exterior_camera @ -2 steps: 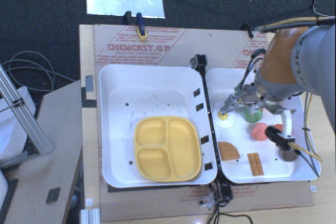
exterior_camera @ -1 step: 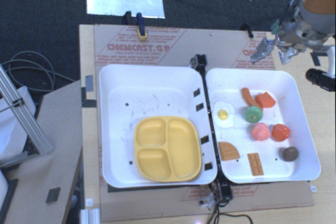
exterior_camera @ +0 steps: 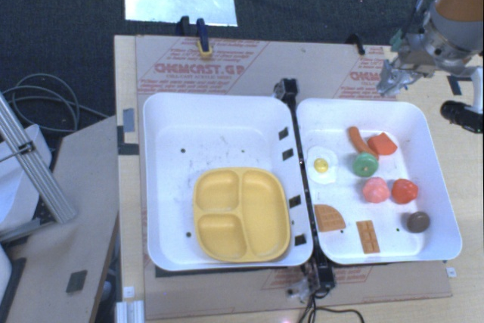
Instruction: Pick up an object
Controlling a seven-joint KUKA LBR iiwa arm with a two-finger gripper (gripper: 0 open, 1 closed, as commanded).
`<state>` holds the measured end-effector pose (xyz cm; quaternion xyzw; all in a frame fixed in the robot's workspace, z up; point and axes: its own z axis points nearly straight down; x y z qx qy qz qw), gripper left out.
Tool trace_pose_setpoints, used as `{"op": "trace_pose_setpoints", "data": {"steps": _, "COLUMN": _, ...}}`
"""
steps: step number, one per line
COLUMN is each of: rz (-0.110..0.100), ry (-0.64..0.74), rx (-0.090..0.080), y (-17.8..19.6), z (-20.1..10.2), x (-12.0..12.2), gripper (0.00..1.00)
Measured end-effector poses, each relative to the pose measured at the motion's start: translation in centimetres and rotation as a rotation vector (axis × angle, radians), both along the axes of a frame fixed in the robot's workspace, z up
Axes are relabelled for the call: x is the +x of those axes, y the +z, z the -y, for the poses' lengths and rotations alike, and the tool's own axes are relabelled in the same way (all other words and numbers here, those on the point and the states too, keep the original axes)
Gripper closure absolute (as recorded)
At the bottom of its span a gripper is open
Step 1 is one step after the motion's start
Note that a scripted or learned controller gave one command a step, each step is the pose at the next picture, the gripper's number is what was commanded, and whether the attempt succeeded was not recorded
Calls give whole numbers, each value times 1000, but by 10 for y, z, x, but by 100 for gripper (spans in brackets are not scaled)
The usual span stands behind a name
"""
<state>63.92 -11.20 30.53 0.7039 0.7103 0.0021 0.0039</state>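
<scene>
So: yellow tray (exterior_camera: pixel 242 214) sits in the left bin (exterior_camera: pixel 162 125); the board (exterior_camera: pixel 227 60) behind reads "CHEMCAST GP". Right bin (exterior_camera: pixel 435 193) holds toy food: fried egg (exterior_camera: pixel 322 165), sausage (exterior_camera: pixel 357 138), green piece (exterior_camera: pixel 366 163), pink piece (exterior_camera: pixel 375 190), red piece (exterior_camera: pixel 404 191), brown ball (exterior_camera: pixel 417 222), cracker (exterior_camera: pixel 367 236). Gripper (exterior_camera: pixel 389 83) hangs above that bin's far rim, well apart from everything, holding nothing; can't tell how wide it's open.

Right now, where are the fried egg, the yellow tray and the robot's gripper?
fried egg (exterior_camera: pixel 322 165): camera view, on its yolk.
yellow tray (exterior_camera: pixel 242 212): camera view, on the divider between its compartments.
gripper (exterior_camera: pixel 392 84): camera view, at its fingertips above the right bin's far edge.
</scene>
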Motion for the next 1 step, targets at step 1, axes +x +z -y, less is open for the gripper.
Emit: {"op": "trace_pose_setpoints", "data": {"steps": 1, "rz": -16, "ry": -9, "rx": 4, "y": -98, "z": 7, "x": -36, "gripper": 100}}
